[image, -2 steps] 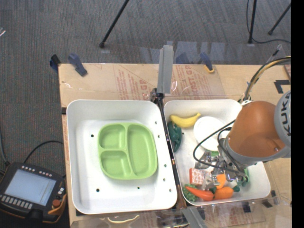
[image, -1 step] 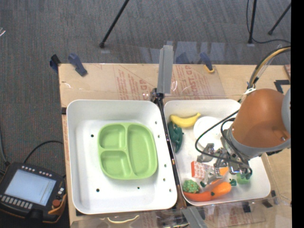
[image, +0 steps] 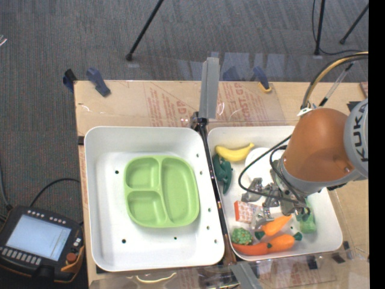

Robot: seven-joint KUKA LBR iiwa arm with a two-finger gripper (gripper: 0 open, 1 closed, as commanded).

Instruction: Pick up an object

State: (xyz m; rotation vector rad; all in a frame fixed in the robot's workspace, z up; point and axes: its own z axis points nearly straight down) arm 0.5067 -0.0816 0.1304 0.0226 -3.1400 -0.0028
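The right bin (image: 334,229) holds several toy foods. A yellow banana (image: 234,152) lies at its back left, with a dark green vegetable (image: 224,172) just below it. Beside them sits a white round dish (image: 257,161). Toward the front are a red and white packet (image: 245,211), an orange carrot (image: 276,225), a second carrot (image: 272,245), a broccoli piece (image: 241,236) and a light green item (image: 307,222). My gripper (image: 269,202) hangs low over the middle of this bin, just above the packet and the upper carrot. The wrist's orange band hides much of it.
The left bin (image: 96,161) holds a light green divided plate (image: 161,191). A grey upright post (image: 209,90) stands behind the joint of the two bins. A control pendant (image: 39,239) lies off the bench at the front left.
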